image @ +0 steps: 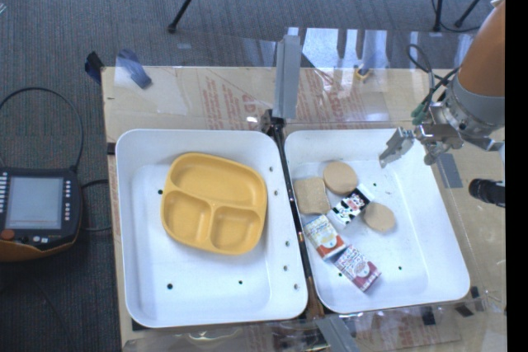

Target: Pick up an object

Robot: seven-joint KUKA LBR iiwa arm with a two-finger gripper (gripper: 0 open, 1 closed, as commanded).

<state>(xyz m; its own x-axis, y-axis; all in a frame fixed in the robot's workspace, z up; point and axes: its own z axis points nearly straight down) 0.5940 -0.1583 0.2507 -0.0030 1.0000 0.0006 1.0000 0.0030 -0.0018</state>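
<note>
From the fixed camera above the bench, the grey arm with its orange band (488, 45) reaches in from the right, and its two-finger gripper (414, 144) hangs over the upper right part of the right-hand shallow white bin (429, 260). The two fingers are spread apart, one slanting out to the left and one pointing down, with nothing between them.

The things to choose from lie in a loose cluster in the left half of that bin, well apart from the gripper. A round tan disc like a biscuit (340, 176) sits at the top, a square tan slab (312, 195) just beside it to the left, a second round tan disc (379, 217) lower right. Between the discs lies a small black-and-white printed carton (350, 208), and below it two small red-and-white printed cartons (322, 236) (356, 267), the first touching the slab's lower edge.

The left-hand white bin (140, 276) bears a yellow plastic tray with three compartments (216, 203).

The step in hand looks like the approach, with no grasp begun. I judge the lower red-and-white carton the best target: it stands clear of its neighbours and offers two straight sides. The wrist should turn so the fingers straddle its narrow width, come straight down, and close only once low enough. The flat discs look too thin to pinch reliably.
</note>
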